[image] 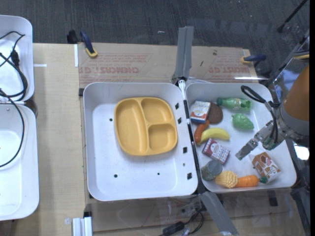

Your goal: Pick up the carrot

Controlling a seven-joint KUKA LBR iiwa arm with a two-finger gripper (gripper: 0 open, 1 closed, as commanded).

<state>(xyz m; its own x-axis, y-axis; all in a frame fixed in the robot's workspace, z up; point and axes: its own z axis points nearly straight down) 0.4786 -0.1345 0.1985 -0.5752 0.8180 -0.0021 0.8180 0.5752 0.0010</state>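
Orange carrot [247, 181] lies flat, green tip pointing right.

You get bright, even light from above. Soft shadows sit under the bin [98, 132] rims. Pic's a bit grainy, w/ the arm [300, 102] blurry at the right.
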